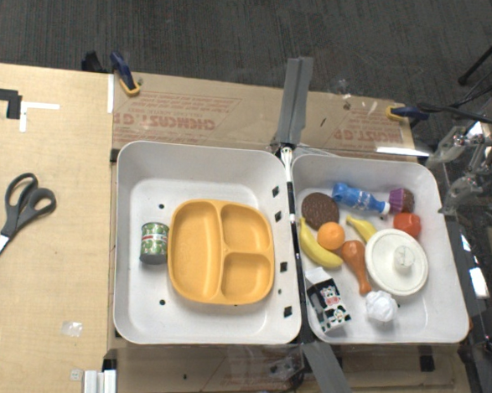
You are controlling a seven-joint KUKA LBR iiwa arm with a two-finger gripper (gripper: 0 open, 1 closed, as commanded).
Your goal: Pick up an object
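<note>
At the right edge of the bench, beyond the right bin (438, 190), we note grey metal hardware that we take for the gripper (475, 161). It is blurred against clutter; we cannot tell whether it is apart or together. Nothing appears held.

Candidates for the pick lie in both bins. Left bin (139, 169): a yellow tray (221, 253) at centre, a green can (154, 244) on its side touching the tray's left rim. Right bin, crowded: brown disc (320, 209), blue bottle (359, 197), purple piece (400, 198), red block (406, 224), banana (318, 247), orange (331, 235), white bowl (397, 261), white ball (381, 308), small carton (327, 305).

Risks, as we judge them:
- Crowding in the right bin. Banana, orange and disc touch one another; a descent there could land on two things at once and close on neither, or push the group aside.
- Round things (orange, ball, can) may roll out from a closing grip.
- The tray and bowl look too wide and low to span; a grasp would likely need a rim, and could slip.
- The carton sits near the dividing wall; the wall could block one side of the approach.
- The red block, with some room around it, looks the safer choice.
</note>
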